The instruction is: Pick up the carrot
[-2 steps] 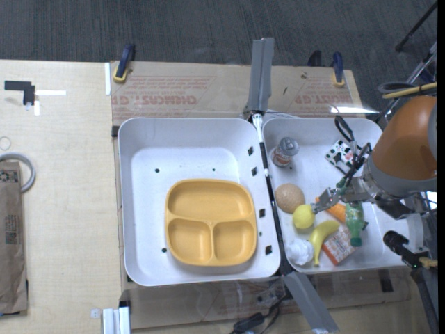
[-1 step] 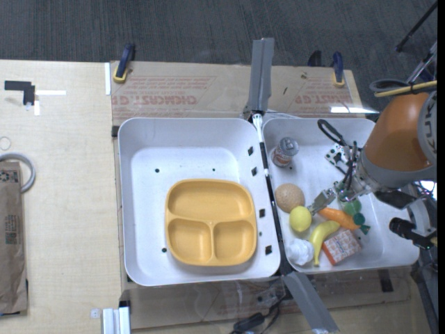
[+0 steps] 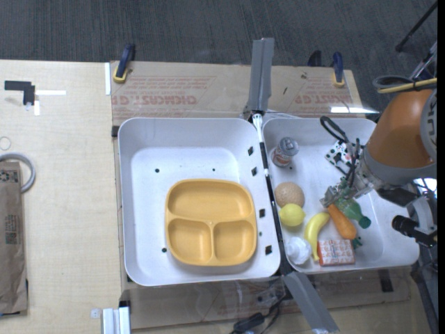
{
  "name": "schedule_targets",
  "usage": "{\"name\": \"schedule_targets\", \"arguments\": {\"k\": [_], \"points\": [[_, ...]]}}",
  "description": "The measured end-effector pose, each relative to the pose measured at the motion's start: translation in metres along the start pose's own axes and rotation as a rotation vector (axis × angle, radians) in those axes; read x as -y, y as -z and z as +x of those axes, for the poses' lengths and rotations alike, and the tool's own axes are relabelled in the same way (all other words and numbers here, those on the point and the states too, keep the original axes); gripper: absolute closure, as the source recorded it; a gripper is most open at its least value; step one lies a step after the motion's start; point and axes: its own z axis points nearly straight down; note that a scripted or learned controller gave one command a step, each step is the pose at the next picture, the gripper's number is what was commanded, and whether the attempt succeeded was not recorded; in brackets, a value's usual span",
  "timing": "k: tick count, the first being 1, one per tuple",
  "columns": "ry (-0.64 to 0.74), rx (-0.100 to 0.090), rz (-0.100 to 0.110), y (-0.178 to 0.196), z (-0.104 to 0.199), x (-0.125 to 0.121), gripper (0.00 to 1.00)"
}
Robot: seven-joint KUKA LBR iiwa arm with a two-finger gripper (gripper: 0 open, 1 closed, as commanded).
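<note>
The grey arm with its orange band (image 3: 405, 127) reaches in from the right over the right-hand shallow white bin (image 3: 389, 252). Its gripper (image 3: 341, 197) hangs low in the middle of that bin, right at the far end of the orange carrot with green leafy top (image 3: 341, 221). Whether the fingers are released or clenched cannot be told: they are small and tangled with the carrot's end and the green leaves.

The carrot lies on the bin floor, slanting from far-left to near-right, with its green leaves (image 3: 356, 213) spreading to the right. Just left of it lies a curved yellow banana (image 3: 315, 229), and touching its near end is a small red-and-white printed box (image 3: 336, 252). Further left in the same bin sit a yellow lemon (image 3: 292, 216), a tan rounded potato-like object (image 3: 289, 194) just beyond it, and a white crumpled item (image 3: 297, 250) near the front left corner. A small silver-topped can (image 3: 284, 152) stands toward the far left, and a black-and-white patterned piece (image 3: 338, 153) lies toward the far side, near the arm.

The left-hand white bin (image 3: 139, 207) holds a yellow plastic tray with three compartments (image 3: 211, 222). Both bins rest on cardboard on the light wooden table (image 3: 55, 186).
</note>
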Motion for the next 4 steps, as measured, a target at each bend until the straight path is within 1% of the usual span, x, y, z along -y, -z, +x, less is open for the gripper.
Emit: {"name": "schedule_targets", "arguments": {"k": [1, 2, 3, 4], "points": [[0.001, 0.000, 0.001, 0.000, 0.000, 0.000, 0.00], [-0.003, 0.001, -0.001, 0.009, -0.001, 0.000, 1.00], [-0.002, 0.001, 0.000, 0.009, -0.001, 0.000, 0.00], [0.036, -0.004, 0.005, 0.085, -0.005, 0.022, 0.00]]}}
